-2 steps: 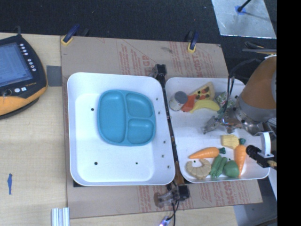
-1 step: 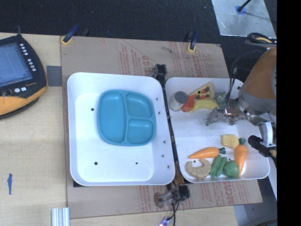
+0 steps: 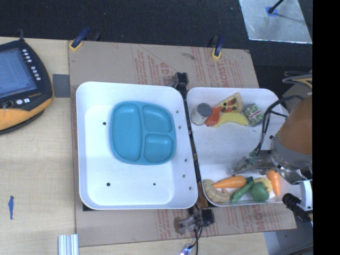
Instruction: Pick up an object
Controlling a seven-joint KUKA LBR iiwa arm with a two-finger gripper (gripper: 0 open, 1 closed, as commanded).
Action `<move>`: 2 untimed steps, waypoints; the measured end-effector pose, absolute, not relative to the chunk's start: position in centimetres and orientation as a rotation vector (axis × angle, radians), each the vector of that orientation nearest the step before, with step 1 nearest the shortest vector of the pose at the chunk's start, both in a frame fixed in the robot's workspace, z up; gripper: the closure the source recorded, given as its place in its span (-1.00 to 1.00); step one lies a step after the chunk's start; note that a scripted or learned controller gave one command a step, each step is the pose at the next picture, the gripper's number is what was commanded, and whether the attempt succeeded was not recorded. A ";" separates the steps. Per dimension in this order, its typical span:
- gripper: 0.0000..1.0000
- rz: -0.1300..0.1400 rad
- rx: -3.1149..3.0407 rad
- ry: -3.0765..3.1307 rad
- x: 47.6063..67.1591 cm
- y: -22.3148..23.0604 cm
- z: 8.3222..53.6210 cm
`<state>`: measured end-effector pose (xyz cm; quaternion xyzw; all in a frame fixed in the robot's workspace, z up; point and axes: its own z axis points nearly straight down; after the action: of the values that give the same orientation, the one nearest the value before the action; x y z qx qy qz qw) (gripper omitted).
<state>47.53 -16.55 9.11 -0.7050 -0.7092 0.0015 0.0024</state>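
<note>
Carrot [image 3: 229, 183] is lying in the right bin [image 3: 228, 142] ungrasped, so I'm judging the pick not yet done. I'm seeing the gripper [image 3: 249, 162] hovering just above it, fingers spread apart, gripping nothing.

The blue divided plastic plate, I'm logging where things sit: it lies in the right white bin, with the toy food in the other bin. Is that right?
Not quite. The camera view shows the blue divided plastic plate lying in the left white bin, not the right one. The toy food, such as the orange toy carrot and the yellow toy banana, is in the other bin, the right white bin, as you said.
</note>
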 end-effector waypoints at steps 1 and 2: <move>-1.00 0.002 -2.211 -2.228 57.7 -10.6 9.2; -1.00 0.003 -2.214 -2.224 63.7 -16.4 9.2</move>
<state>63.74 -16.38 9.20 -0.7055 -0.7087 0.0008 0.0017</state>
